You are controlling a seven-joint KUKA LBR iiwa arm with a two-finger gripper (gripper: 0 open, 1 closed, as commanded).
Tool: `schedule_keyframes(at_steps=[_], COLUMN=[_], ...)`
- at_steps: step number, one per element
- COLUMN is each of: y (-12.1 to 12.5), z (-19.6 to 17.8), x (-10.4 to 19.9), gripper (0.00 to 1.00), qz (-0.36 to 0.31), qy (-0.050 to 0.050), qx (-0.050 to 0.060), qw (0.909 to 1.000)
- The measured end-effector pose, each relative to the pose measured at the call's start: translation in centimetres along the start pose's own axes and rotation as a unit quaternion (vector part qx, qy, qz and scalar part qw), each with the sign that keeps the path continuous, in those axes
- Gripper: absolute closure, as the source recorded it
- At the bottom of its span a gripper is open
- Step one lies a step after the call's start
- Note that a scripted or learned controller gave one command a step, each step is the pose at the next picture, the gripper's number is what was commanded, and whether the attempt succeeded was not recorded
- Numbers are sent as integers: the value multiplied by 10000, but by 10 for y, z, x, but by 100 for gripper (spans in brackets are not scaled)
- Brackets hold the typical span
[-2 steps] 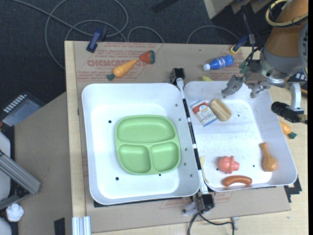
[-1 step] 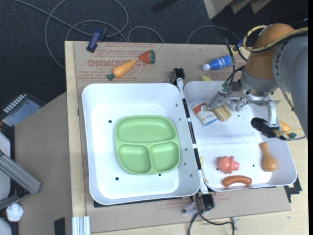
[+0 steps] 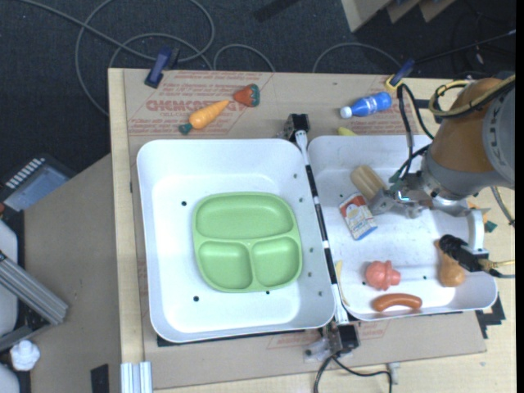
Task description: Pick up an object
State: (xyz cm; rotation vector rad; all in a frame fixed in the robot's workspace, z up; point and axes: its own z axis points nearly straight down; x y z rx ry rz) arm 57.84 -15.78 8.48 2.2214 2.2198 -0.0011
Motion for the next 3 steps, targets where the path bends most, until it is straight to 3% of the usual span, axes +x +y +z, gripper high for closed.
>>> schedule_keyframes(at_steps=[1, 2, 3], y=[89, 76, 76], z=[0, 0, -10], x=[42, 43, 43], gripper=[0, 0, 100], qz=[-10, -1, -5], qy=[7, 7, 3], qx=[-7, 7, -2], qw=[10000, 10000, 10000])
